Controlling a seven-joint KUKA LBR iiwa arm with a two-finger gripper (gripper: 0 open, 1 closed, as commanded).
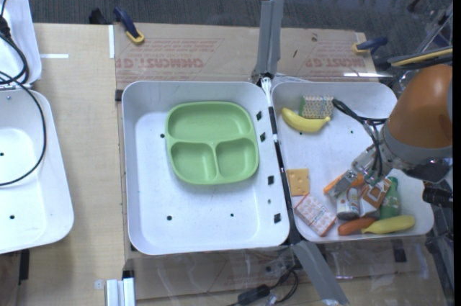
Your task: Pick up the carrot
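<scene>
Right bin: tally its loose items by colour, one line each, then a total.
Yellow: 2, curved yellow banana, long yellow item
Orange: 3, square orange cracker, orange carrot, small orange piece
Pink-red: 1, speckled packet
Green: 1, small green item
Tan: 1, textured block
Total: 8

The arm's orange band (426,106) runs off the right edge. The gripper (353,186) sits among clutter, too small to read. A green item (390,200) is partly covered, its kind unclear. The far-left white tub (21,175) is cropped.
</scene>
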